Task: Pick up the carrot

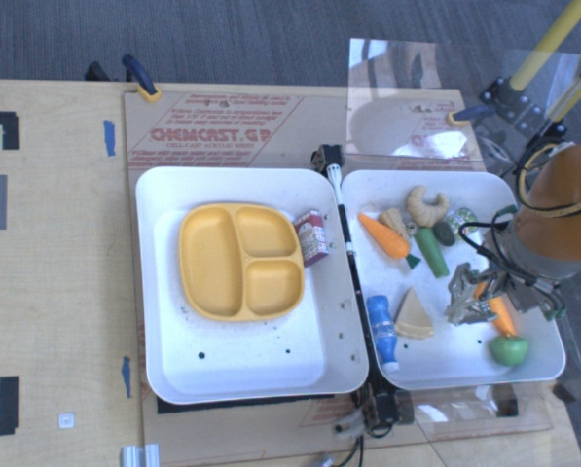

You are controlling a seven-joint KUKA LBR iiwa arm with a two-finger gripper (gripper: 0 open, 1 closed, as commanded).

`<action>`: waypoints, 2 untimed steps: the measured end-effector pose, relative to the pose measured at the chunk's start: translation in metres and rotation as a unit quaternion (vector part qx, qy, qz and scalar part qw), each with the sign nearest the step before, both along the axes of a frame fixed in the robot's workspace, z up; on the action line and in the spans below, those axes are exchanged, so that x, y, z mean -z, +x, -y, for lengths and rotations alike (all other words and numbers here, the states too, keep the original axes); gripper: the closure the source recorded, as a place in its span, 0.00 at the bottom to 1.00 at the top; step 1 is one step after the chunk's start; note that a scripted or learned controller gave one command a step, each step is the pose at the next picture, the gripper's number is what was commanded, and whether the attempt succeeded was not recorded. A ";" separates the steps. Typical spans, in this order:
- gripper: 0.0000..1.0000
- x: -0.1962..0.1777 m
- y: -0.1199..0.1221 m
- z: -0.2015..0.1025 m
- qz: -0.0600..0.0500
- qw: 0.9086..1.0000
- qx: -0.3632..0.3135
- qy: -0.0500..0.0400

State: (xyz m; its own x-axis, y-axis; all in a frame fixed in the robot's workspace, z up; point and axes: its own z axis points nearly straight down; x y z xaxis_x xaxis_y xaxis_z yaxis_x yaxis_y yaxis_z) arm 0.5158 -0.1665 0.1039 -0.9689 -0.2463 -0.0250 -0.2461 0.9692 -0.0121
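Note:
An orange carrot point(383, 235) lies tilted in the right bin point(543, 370), near its upper left, with its green end pointing down-right. My gripper point(470, 298) hangs low over the right side of that bin, well to the right of and below this carrot. A second small orange piece point(503, 315) lies right beside the gripper, partly hidden under it. Whether it touches the gripper I cannot tell.
The right bin also holds a green cucumber point(430, 252), a beige cashew-shaped piece point(425, 202), a blue bottle point(381, 331), a tan wedge point(414, 315) and a green apple point(509, 350). The left bin point(163, 358) bears a yellow divided plate point(239, 260) and a small red can point(312, 237).

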 end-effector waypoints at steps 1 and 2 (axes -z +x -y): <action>1.00 -0.085 0.046 -0.114 -0.006 0.999 -0.034 0.005; 1.00 -0.102 0.094 -0.203 -0.008 1.000 -0.009 0.006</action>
State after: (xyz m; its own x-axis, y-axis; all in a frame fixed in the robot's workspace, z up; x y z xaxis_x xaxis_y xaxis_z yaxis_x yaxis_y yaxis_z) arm 0.6100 0.0361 0.2059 -0.9648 -0.2627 -0.0124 -0.2628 0.9649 0.0032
